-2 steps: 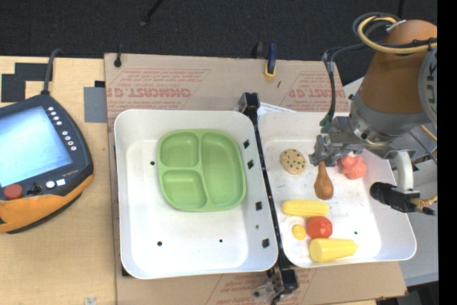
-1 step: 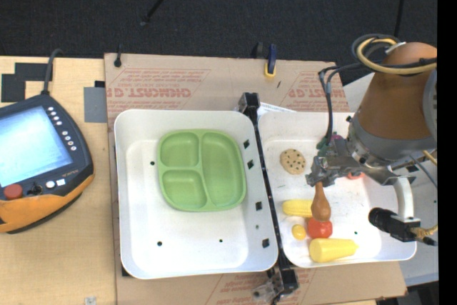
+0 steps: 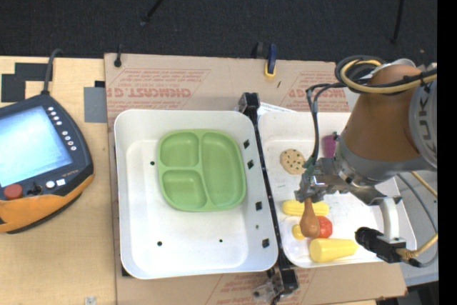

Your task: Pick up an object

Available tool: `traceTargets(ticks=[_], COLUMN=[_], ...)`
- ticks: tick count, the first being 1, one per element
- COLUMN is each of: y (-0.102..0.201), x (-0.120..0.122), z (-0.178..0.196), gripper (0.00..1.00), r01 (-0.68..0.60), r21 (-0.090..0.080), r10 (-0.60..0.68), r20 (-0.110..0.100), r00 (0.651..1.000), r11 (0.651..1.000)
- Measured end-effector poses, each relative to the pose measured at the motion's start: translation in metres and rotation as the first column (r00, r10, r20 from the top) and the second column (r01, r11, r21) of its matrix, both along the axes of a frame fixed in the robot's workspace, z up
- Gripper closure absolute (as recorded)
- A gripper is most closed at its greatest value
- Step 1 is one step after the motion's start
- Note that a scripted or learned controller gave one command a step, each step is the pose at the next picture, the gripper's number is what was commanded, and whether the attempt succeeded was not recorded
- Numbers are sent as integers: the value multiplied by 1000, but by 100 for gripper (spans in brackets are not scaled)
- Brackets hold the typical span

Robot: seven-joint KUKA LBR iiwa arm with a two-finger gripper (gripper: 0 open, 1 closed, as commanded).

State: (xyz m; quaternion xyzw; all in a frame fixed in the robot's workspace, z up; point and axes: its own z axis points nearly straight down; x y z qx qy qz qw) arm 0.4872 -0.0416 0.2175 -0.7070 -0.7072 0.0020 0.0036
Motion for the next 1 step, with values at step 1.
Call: traceTargets(ticks=[1], y=[-5], x=[3], z=[-1], gripper=[100], r01=[0], r21=[-2], r10=[0], r20=[4], r00=[1000], r11=[1000])
